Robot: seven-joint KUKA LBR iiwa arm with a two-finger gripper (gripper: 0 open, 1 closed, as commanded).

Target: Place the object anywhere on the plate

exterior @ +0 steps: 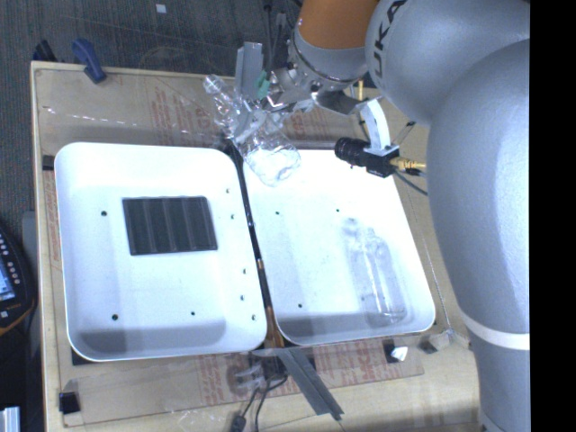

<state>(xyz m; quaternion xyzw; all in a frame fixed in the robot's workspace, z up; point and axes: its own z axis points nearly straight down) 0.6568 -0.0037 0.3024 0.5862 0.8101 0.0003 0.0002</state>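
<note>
A dark grey ribbed plate lies flat in the left bin, a little left of its middle. A clear plastic bottle lies on its side in the right bin, near the right wall. My gripper hangs over the far left corner of the right bin, just above the divide between the bins. It is well away from the bottle and to the upper right of the plate. A clear, glassy shape shows at its tip; it is too transparent to tell whether it is a held thing.
The grey arm fills the right side and overhangs the right bin's far edge. A black cable fitting sticks out beside the wrist. A blue clamp sits at the bench's far left corner. Brackets stand at the front edge.
</note>
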